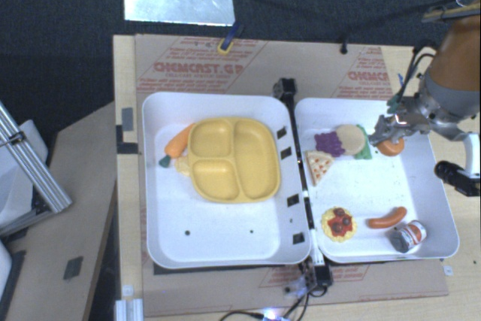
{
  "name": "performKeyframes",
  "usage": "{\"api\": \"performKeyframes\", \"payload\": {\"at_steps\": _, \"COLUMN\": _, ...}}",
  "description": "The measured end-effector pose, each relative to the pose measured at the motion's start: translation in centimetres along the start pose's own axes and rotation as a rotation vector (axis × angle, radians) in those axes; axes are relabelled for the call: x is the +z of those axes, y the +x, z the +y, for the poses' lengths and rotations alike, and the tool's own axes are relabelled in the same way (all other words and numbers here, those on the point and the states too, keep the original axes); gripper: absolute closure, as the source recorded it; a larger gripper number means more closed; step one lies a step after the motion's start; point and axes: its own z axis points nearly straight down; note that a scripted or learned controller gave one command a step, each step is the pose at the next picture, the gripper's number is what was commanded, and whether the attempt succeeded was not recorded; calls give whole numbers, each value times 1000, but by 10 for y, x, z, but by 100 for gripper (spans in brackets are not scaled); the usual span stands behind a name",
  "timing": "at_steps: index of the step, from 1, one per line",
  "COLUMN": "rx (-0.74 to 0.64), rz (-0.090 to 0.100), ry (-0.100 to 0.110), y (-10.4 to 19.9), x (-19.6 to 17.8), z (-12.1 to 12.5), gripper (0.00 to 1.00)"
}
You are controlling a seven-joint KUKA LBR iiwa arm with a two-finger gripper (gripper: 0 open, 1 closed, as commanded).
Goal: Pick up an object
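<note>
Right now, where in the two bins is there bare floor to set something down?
Right bin: bare centre between pizza slice and sausage; its top, by grapes, sandwich and gripper, is crowded. Left bin: bare strip below the yellow divided plate; carrot crowds its left.

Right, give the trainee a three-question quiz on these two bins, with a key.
1. True or false: the carrot lies in the same bin as the yellow tray.
2. Which lies nearest the gripper? A: can B: sausage C: orange piece
3. Fill in: the pizza slice lies in the ____ bin of the view.

Key: 1 true; 2 C; 3 right.
</note>
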Motion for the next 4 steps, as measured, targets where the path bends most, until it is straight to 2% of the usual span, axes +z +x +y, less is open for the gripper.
{"api": "performKeyframes", "payload": {"at_steps": 3, "rx": -5, "rz": 1, "ry": 0, "y": 139, "x": 12, "z": 65, "gripper": 100}}
{"api": "performKeyframes", "payload": {"at_steps": 4, "rx": -4, "rz": 2, "ry": -2, "y": 192, "x": -8, "z": 86, "gripper": 100}}
